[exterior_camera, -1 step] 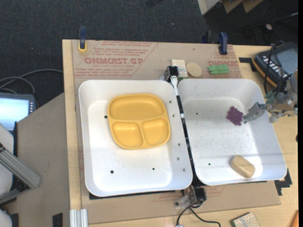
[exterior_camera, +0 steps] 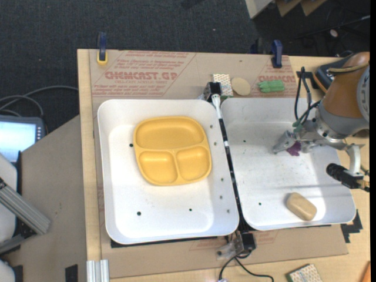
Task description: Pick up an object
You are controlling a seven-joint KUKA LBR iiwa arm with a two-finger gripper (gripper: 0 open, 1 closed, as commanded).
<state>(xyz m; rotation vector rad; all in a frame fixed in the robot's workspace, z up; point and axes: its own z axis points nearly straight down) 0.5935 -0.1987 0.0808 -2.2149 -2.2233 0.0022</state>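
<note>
- Plate (exterior_camera: 172,150), yellow, three compartments, lies in the left bin (exterior_camera: 117,175), well left of your gripper (exterior_camera: 292,145).
- Gripper fingers spread, a small purple piece (exterior_camera: 294,149) between them.
- Tan block (exterior_camera: 301,206) lies below the gripper, apart.

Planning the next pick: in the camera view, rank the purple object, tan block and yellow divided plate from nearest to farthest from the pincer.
1. purple object, right at the pincer, in the right bin.
2. tan block, same bin, toward the front edge.
3. yellow divided plate, across in the left bin.
</note>
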